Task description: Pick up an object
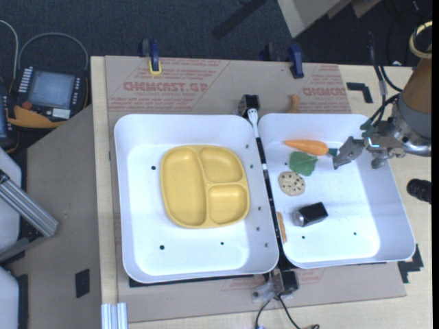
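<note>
In the right bin (384, 225) lie an orange carrot (306, 145), a green leaf-shaped piece (302, 162), a round speckled cookie (291, 183) and a small black-and-silver can (311, 214) on its side. My gripper (361, 153) hangs over the bin's upper right part, just right of the carrot's tip. One dark finger (343, 155) points left toward the carrot. Nothing shows between the fingers. A yellow divided plate (204, 184) rests in the left bin (137, 184).
A thin orange strip (280, 227) lies along the right bin's left wall. Clamps (152, 55) hold the cardboard at the back edge. A control pendant (49, 91) sits off the bench to the left. The right bin's lower right floor is bare.
</note>
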Available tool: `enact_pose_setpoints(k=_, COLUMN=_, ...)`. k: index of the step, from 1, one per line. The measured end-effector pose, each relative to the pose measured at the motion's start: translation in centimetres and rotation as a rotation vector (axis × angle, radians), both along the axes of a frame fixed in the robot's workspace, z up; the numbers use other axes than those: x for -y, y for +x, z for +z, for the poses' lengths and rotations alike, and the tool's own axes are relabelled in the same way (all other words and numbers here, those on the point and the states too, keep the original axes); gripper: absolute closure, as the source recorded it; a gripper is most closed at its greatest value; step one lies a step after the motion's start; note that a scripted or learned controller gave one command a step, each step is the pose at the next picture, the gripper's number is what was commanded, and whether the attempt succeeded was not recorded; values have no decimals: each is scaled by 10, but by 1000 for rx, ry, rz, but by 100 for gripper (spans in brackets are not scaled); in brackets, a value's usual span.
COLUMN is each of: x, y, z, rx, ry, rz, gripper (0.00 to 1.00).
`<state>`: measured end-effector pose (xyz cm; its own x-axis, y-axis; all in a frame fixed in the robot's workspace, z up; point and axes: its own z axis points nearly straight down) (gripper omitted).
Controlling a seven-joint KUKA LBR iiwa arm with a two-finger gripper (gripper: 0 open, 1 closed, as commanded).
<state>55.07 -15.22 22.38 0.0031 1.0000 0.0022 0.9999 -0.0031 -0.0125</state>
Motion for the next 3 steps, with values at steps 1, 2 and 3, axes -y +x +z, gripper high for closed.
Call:
enact_pose_setpoints(k=1, x=0, y=3, z=7, rx=13, ry=-3, rz=3, gripper=0)
enact_pose_setpoints(k=2, x=-9, y=8, z=-44, rx=8, ry=-1, rz=4, gripper=0)
enact_pose_setpoints(k=3, x=-4, y=6, z=-107, rx=5, ry=0, rz=2, gripper=0)
